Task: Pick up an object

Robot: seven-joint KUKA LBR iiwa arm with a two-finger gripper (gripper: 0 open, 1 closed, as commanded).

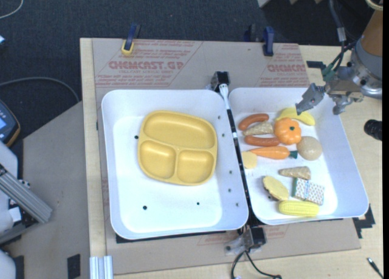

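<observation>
Two white bins: the left bin (121, 168) holds one yellow three-compartment plate (177, 148); the right bin (346, 162) holds about eleven toy foods, among them two sausages (253, 121), one carrot (267, 152), one orange pumpkin (287, 130) and one corn cob (298, 208).

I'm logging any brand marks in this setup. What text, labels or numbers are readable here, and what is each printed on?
"CHEMCAST G.P." in red, on the brown protective sheet behind the left bin.
"CHEMCAST", partly cut off by the right bin, on the same sheet at upper right.
Smaller red lines around both prints: too blurred to read.
Patterned packet in the right bin: no legible text.
</observation>
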